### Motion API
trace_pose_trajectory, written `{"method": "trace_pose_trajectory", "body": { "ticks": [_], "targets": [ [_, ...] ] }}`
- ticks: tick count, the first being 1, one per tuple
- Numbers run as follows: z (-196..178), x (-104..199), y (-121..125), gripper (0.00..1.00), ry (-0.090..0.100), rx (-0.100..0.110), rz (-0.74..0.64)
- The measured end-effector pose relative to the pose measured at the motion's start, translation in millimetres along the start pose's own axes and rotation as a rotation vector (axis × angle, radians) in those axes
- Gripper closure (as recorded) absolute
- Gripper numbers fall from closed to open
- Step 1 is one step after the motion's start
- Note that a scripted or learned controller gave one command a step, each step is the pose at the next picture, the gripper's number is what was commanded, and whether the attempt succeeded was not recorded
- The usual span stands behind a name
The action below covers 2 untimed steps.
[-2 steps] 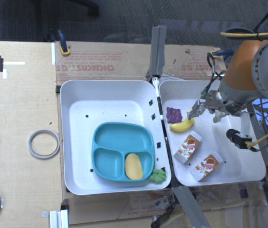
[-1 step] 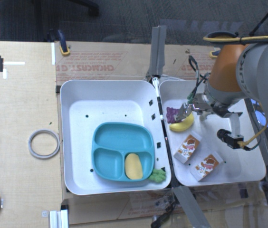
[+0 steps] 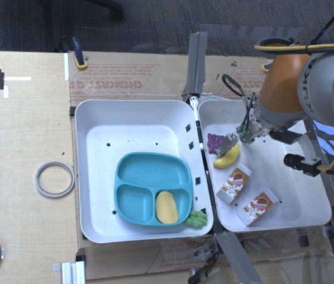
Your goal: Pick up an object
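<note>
- The arm (image 3: 309, 81), grey with an orange band, reaches in from the right over the right bin (image 3: 309, 215).
- Its gripper (image 3: 242, 135) hangs low at the upper left part of the right bin, just above and to the right of the banana.
- The jaws are too small and cluttered with cables to read; I cannot tell how far apart they stand or whether anything sits between them.
- A yellow banana (image 3: 228, 157) lies in the right bin near its left wall, just beside the gripper tip.
- A purple bunch of grapes (image 3: 215, 142) lies touching the banana's upper left end.
- Two small cartons lie lower in the same bin: the left carton (image 3: 234, 184) just below the banana, the right carton (image 3: 258, 207) a little further down and to the right.
- The left bin (image 3: 96, 176) holds a blue divided tray (image 3: 137, 176).
- A yellow oval item (image 3: 167, 207) sits in the tray's lower right compartment.
- A green leafy item (image 3: 197, 219) lies against the tray's lower right corner.
- On the wooden surface (image 3: 25, 129) to the left of the bins lies a roll of tape (image 3: 54, 178).
</note>
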State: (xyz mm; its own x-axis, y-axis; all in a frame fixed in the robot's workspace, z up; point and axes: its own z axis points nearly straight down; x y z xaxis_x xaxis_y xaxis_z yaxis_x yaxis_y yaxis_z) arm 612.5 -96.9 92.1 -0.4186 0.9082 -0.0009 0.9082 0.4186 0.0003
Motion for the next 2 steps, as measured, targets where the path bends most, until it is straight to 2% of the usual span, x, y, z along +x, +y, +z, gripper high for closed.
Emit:
{"method": "trace_pose_trajectory", "body": {
  "ticks": [1, 2],
  "targets": [
    [-10, -1, 0, 1.00, -0.001, -0.002, 0.005],
    [-99, 30, -10, 1.00, 0.000, 0.000, -0.042]
  ]
}}
